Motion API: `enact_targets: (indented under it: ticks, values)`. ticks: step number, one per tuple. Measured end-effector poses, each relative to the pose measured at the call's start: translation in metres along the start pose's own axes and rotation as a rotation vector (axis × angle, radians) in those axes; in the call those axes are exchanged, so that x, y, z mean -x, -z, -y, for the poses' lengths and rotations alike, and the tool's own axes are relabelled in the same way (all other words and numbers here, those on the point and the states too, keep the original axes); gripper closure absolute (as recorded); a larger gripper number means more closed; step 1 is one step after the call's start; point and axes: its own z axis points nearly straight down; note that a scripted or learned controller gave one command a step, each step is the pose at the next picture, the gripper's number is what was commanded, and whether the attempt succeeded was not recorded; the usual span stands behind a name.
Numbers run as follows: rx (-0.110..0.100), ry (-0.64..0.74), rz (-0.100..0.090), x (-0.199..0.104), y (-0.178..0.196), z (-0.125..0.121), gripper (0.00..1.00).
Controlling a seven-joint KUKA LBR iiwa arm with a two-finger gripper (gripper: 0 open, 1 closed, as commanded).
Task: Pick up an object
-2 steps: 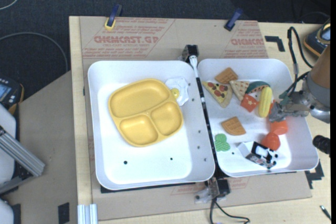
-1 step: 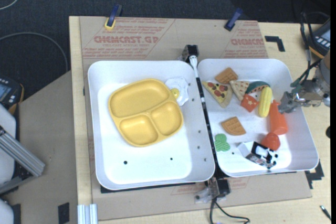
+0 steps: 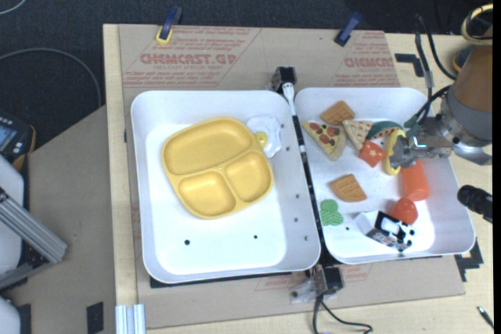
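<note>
Gripper: the gripper (image 3: 403, 149) is down in the right bin (image 3: 446, 238), at its far right part, among the toy food – whether its jaws are apart or together, I cannot tell from this angle.
Nearest toys: a watermelon slice (image 3: 381, 131) lies just left of the gripper, with a small red piece (image 3: 371, 152) beside it; an orange carrot (image 3: 415, 181) sits just on the near side of the gripper.
Held or not: nothing can be made out between the jaws.
Pizza: a pizza slice (image 3: 325, 135) lies at the far left of the right bin, a second wedge (image 3: 358, 131) just right of it.
Crackers: one tan cracker (image 3: 338, 113) at the far side, another (image 3: 347, 188) near the middle of the bin.
Near end: a green leafy piece (image 3: 329, 213) by the left wall, a red strawberry-like toy (image 3: 405, 209) and a black-and-white toy (image 3: 389, 230) close together near the front.
Left bin: the left bin (image 3: 156, 246) carries a yellow divided plate (image 3: 217, 167) with three sections, and a fried egg (image 3: 264, 132) touching the plate's far right edge.
Arm: the arm (image 3: 473, 102) comes in from the right – grey, with an orange band.
Bench: both bins rest on a cardboard sheet (image 3: 258, 55), clipped at the far edge by a yellow clamp (image 3: 167, 26) and a blue clamp (image 3: 347, 29).
</note>
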Motion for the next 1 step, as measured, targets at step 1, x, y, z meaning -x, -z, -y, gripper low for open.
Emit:
enact_targets:
  ticks: [1]
  values:
    - [-0.001,0.001,0.000,-0.0442,-0.0031,-0.0095,1.00]
